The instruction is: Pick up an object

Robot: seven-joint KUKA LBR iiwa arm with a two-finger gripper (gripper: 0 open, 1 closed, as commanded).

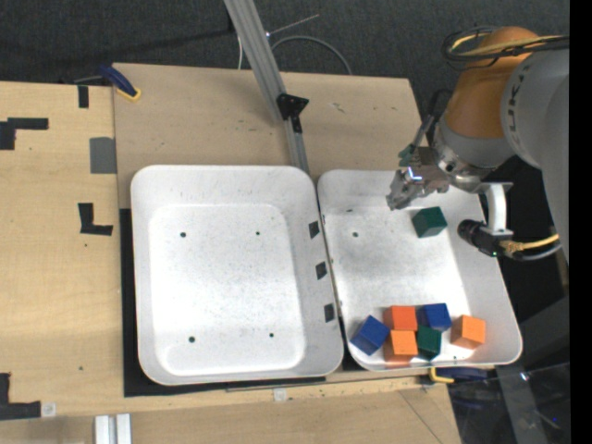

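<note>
**Pincer over the right bin, beside a green block**

Two white bins side by side on the wooden tabletop (213, 118). Left bin (148, 192) toward the middle of the tabletop. Right bin (370, 192) by the tabletop's right edge.

Grey arm (518, 81) with an orange band, reaching in from the right. Pincer (404, 195) hanging over the far part of the right bin, near the bin's back wall. Too small and blurry to tell open from closed. Nothing seen between its tips.

Dark green block (428, 221) lying on the bin floor just beside the pincer, a little nearer the front. Touching or apart, hard to say.

A bunch of blocks packed at the right bin's front wall, close to the tabletop's front edge: blue block (370, 334) at the left, then orange block (402, 317), another blue one (435, 315), a second orange one (402, 344), a small green one (428, 341), and one more orange block (469, 330) at the right end.

Grey metal bar (259, 54) slanting across the tabletop's back edge.
</note>
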